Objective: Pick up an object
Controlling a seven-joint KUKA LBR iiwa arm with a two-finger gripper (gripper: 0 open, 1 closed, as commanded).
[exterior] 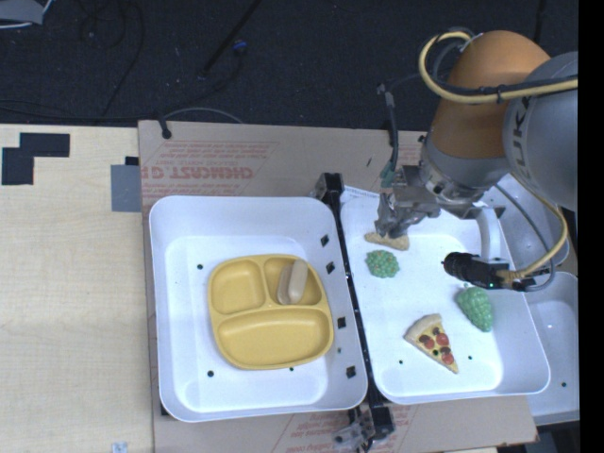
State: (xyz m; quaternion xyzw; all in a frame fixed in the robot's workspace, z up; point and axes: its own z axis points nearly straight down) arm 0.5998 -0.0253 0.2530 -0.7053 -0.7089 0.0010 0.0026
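**Gripper lowered at far edge of right bin**

Camera view: gripper (393, 226) down at far left corner of right bin (514, 377), directly over a tan, flat food piece (388, 241); finger spacing not discernible, contact with the piece likewise unclear. Small green broccoli piece (382, 263) just beside the tan piece, toward the near edge. Second green piece (476, 308) near right edge. Pizza slice (433, 341) toward near edge, apart from both. In left bin (179, 253): yellow divided plate (269, 333) at centre, with a tan sausage-like piece (293, 281) in its far right compartment.
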